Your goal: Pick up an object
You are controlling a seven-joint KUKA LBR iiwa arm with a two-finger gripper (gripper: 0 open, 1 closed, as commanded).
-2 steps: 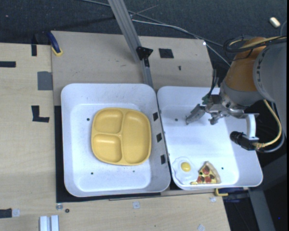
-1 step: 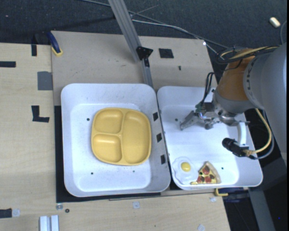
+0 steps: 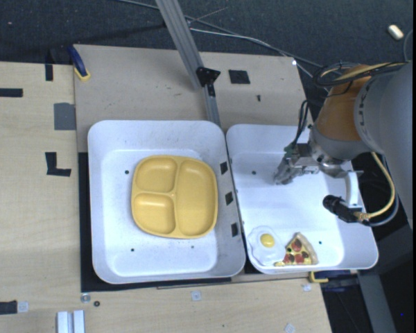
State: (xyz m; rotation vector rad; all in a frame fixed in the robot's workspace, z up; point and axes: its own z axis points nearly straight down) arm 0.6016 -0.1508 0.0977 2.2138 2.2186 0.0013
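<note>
You see two white bins side by side on the table point(image 3: 145, 82). Take the right bin point(image 3: 263, 144) as your landmark. The left bin point(image 3: 111, 186) touches its left wall and holds a yellow divided plate point(image 3: 175, 196), lying flat near that bin's middle.

In the right bin's near corner, by the wall shared with the left bin, lies a toy fried egg point(image 3: 266, 241). Just beside it, further from the left bin, lies a toy pizza slice point(image 3: 298, 251); the two look to be touching or nearly so.

The arm point(image 3: 347, 116) comes in over the right bin's far right side, its orange band above the bin's rim. The gripper point(image 3: 286, 175) hangs over the bin's far half, well apart from the egg and the pizza slice. You cannot tell whether the jaws stand apart or together; they are too small and blurred. Nothing shows between them.

A metal bar point(image 3: 184, 40) runs slanting across the table beyond both bins.
</note>
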